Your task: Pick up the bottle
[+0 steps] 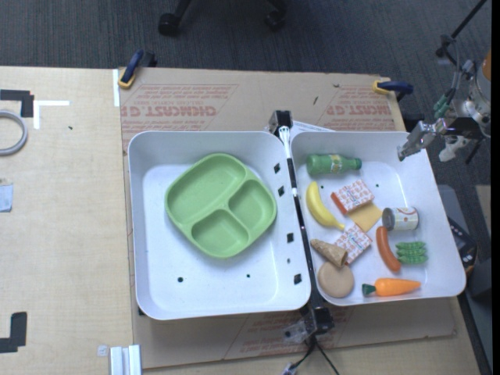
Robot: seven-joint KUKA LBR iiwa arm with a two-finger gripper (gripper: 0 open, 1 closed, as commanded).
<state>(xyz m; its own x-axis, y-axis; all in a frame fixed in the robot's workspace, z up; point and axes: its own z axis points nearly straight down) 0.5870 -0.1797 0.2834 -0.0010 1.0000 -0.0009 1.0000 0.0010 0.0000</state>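
The bottle (333, 163) is green with a yellow label. It lies on its side at the back of the right bin (437, 209), near the divider between the bins. My gripper (427, 148) hovers over the right bin's back right corner, well to the right of the bottle and apart from it. Its fingers (408, 144) are spread open with nothing between them.
Crowding the right bin are a banana (320, 205), two snack boxes (351, 196), a cheese wedge (366, 217), a can (400, 219), a sausage (387, 250), peas (412, 251), a carrot (391, 287) and a cookie (337, 281). A green divided plate (221, 204) lies in the left bin (156, 272).
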